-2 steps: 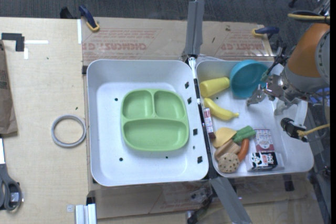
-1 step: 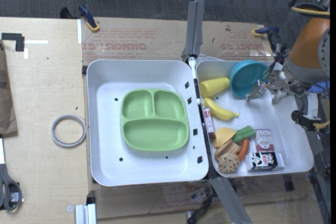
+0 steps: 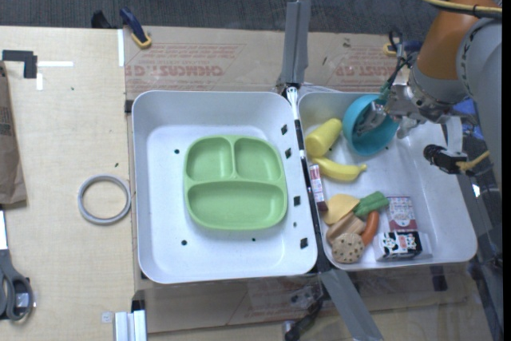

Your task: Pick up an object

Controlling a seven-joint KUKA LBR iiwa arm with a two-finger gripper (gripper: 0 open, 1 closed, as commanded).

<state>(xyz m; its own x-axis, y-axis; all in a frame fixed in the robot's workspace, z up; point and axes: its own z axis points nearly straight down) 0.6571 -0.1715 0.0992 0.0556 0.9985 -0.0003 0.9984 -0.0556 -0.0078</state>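
Note:
A blue bowl (image 3: pixel 366 132) sits tilted at the back of the right bin (image 3: pixel 447 204), its opening turned up and to the right. My gripper (image 3: pixel 375 118) reaches in from the right and is shut on the bowl's rim, one finger inside the bowl and one outside. Next to the bowl on the left lies a yellow cylinder-shaped toy (image 3: pixel 322 136), with a banana (image 3: pixel 339 168) just in front of it. Further forward are a yellow wedge (image 3: pixel 342 208), a green-topped carrot (image 3: pixel 370 217), a round cookie (image 3: pixel 347 249) and two small cartons (image 3: pixel 399 229).
The left bin (image 3: pixel 152 196) holds a green divided plate (image 3: pixel 235 182). A grey ring (image 3: pixel 104 198) lies on the bench to the left. A grey post (image 3: pixel 296 40) stands behind the wall between the bins. The arm's orange band (image 3: pixel 445 40) is above the right bin's back corner.

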